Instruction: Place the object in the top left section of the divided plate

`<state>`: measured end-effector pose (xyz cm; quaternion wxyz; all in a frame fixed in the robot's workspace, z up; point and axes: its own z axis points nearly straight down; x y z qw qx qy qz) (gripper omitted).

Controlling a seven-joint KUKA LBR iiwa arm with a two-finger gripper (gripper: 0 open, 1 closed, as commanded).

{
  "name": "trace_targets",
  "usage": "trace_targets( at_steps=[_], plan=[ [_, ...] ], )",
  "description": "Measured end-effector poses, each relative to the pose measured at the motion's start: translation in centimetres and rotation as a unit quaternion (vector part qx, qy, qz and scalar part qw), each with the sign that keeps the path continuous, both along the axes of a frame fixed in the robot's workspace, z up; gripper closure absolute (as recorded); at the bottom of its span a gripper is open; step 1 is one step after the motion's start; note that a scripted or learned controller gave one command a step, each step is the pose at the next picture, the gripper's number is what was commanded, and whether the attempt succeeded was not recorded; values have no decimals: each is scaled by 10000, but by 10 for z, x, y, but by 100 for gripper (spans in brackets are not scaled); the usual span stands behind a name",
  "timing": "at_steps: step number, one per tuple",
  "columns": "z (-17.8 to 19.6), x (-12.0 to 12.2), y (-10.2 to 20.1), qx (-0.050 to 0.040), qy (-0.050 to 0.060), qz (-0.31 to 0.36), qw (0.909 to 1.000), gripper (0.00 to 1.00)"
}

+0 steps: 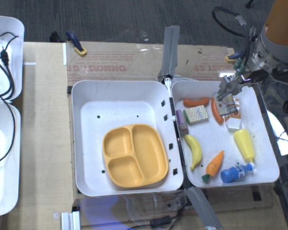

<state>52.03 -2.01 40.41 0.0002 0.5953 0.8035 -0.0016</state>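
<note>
The yellow divided plate (pixel 159 143) lies in the left bin (pixel 86 128). Its top left section (pixel 117 143) holds nothing, like its two other sections. My gripper (pixel 226 107) hangs low over the back right part of the right bin (pixel 266 128). It is right above an orange sausage (pixel 215 111) and a white block (pixel 234 124), and it hides part of what lies under it. Nothing shows clearly between its tips.
The right bin also holds a red sausage (pixel 196 101), a dotted cream block (pixel 196 114), a purple piece (pixel 182 122), a banana (pixel 194 150), a carrot (pixel 213 164), a blue bottle (pixel 235 173) and a yellow bottle (pixel 244 144). A grey divider (pixel 170 56) stands behind the bins.
</note>
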Motion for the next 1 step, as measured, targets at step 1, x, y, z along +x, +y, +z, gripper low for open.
trace_targets(
  at_steps=[1],
  plan=[
    [-49,-22,36,8,8,1544,9880,100]
  ],
)
